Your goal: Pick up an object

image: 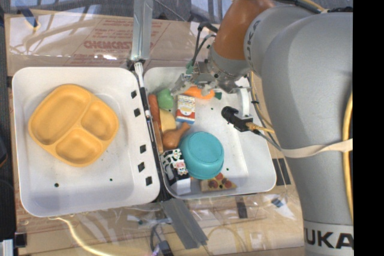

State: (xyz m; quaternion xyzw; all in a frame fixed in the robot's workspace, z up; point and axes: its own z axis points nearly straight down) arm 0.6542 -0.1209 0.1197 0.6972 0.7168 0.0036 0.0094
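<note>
The right bin (264,172) is crowded along its left wall and front. Its clearest floor is a white strip on the right side, running from the arm's shadow down toward the front right corner. The left bin (36,189) has far more room, with bare white floor along its front, its right side and its far edge.

The gripper (201,76) sits low over the far part of the right bin, near the back wall and a little left of centre. The bulky grey arm (300,69) covers the bin's far right corner. The view does not show whether the gripper is open or closed, and nothing can be seen held in it.

An orange piece (197,93) lies just in front of the gripper. A small carton (185,109), white with red and blue print, is just beside that piece on its near side.

- **Left of the carton:** a green item (165,99) and a long orange carrot-like stick (155,110) press close to the bin's left wall.
- **Nearer the front:** a brown drumstick-shaped toy (173,136) lies against a teal bowl (203,154), which takes up the middle of the front half.
- **Front left corner:** a black-and-white patterned item (174,162) is wedged there beside the bowl.
- **Front wall:** a flat piece with red dots (219,183) lies against it.

In the left bin, a yellow divided plate (72,123) rests alone toward the left side.
</note>
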